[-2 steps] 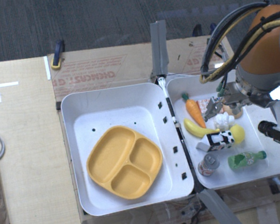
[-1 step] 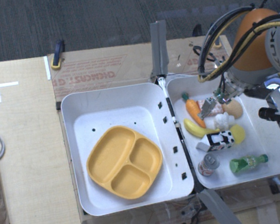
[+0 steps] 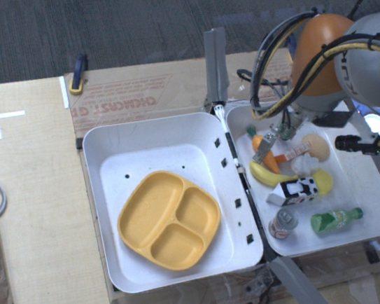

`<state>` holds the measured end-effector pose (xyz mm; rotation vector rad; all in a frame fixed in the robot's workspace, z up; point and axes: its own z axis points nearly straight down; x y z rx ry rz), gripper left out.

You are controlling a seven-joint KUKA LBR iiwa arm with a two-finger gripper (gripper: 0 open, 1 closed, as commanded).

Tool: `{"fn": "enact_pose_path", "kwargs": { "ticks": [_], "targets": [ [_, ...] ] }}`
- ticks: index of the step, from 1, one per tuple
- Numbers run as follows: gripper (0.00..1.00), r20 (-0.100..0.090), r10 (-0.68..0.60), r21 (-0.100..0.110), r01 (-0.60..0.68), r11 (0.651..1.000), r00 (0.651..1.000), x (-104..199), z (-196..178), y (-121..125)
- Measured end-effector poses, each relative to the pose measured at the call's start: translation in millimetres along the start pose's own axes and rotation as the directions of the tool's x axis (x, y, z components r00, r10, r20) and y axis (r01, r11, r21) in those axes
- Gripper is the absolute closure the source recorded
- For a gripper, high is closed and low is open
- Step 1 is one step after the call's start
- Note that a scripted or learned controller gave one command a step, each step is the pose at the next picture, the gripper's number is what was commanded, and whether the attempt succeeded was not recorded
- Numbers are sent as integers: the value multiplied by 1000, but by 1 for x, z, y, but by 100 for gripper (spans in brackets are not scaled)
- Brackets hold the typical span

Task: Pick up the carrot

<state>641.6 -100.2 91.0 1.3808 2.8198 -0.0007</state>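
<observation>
The carrot (image 3: 269,161) is a small orange piece in the right bin (image 3: 378,226), near its left wall. It lies just above a yellow banana (image 3: 267,175). My gripper (image 3: 268,144) hangs directly over the carrot's upper end and covers part of it. The grey arm with its orange band (image 3: 320,50) comes in from the upper right. Whether the carrot is gripped is hidden by the gripper body.
Crowded around the carrot are a tan bun-like item (image 3: 315,147), a white crumpled thing (image 3: 306,164), a black-and-white toy (image 3: 299,190), a can (image 3: 283,222) and a green bottle (image 3: 335,219). The left bin (image 3: 106,160) holds a yellow divided plate (image 3: 170,219).
</observation>
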Motion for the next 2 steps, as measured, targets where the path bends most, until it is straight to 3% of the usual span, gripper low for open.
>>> {"fn": "enact_pose_path", "kwargs": {
  "ticks": [1, 2],
  "targets": [
    [100, -1, 5, 1, -5, 1000, 1000, -1, -8, -1],
    [100, -1, -51, 0, 51, 999, 999, 6, -100, 21]
  ]
}}
